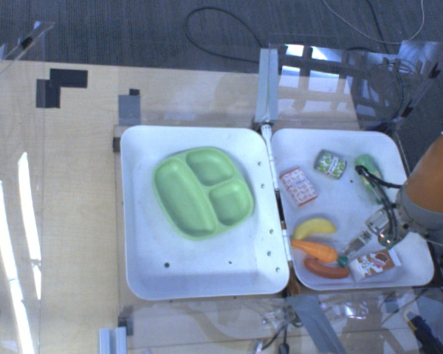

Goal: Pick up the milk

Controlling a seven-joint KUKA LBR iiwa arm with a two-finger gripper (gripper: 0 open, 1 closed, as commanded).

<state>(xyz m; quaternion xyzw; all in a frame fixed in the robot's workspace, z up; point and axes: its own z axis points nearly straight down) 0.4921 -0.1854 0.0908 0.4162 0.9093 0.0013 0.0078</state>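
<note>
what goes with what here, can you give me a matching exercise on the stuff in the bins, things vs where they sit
Things:
1. green divided plate
2. banana
3. milk carton
4. green-labelled packet

Places:
a. near corner of the right bin, below the claw
b. far part of the right bin
c. alone in the left bin
d. just above the carrot

Pairs: 1-c, 2-d, 3-a, 4-b
</note>
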